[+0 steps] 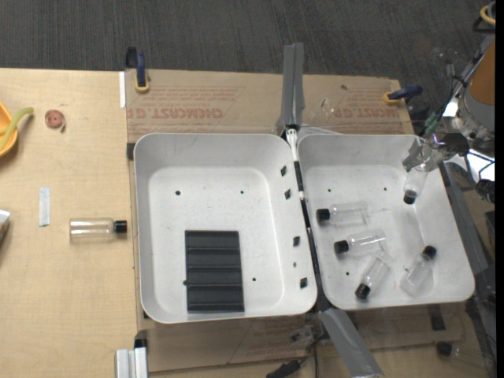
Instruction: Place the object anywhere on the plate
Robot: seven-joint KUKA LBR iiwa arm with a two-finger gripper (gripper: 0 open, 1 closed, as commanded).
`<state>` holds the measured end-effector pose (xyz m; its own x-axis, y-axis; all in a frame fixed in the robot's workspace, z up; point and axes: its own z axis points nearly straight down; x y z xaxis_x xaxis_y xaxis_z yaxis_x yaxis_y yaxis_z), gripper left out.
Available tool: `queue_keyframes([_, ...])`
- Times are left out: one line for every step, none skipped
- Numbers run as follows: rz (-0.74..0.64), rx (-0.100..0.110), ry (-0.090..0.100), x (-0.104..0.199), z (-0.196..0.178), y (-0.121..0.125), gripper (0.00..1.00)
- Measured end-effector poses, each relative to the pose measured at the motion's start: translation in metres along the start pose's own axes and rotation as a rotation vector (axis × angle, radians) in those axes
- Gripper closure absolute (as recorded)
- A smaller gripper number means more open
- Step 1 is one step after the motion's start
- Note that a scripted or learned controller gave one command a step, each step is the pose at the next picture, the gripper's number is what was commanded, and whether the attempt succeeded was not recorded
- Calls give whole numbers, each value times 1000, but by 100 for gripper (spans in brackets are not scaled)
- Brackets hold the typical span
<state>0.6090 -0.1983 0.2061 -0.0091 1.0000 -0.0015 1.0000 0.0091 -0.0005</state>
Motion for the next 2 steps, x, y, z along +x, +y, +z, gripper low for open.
queue_keyframes([0,0,0,0,0,0,0])
queue_keyframes([-164,-1,-1,-24,6,30,0])
